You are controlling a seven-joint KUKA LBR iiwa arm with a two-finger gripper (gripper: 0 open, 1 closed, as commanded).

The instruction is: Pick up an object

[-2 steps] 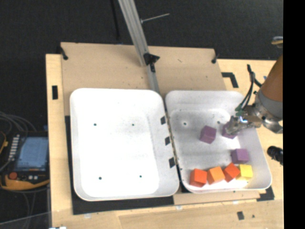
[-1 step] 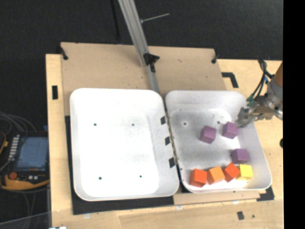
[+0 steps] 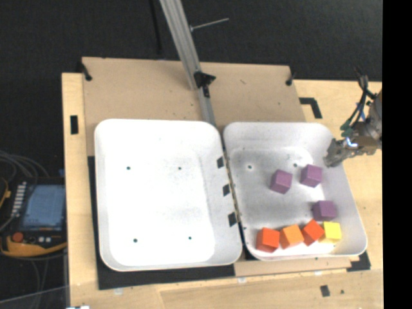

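The right bin (image 3: 257, 140) holds several small blocks. Three purple blocks lie in its middle and right: one (image 3: 280, 181), another (image 3: 311, 175) beside it, and a third (image 3: 325, 210) lower down. Along the bin's near wall sit a red-orange block (image 3: 268, 239), an orange block (image 3: 291, 235), a red block (image 3: 313, 231) and a yellow block (image 3: 332, 230). My gripper (image 3: 337, 153) hangs at the bin's right rim, above and to the right of the purple blocks, with nothing seen in it.
The left bin (image 3: 158, 192) lies beside the right one. A slanted metal rail (image 3: 183, 40) rises from the back of the bench. A handheld control pendant (image 3: 32, 214) with cables sits off the bench's left side.
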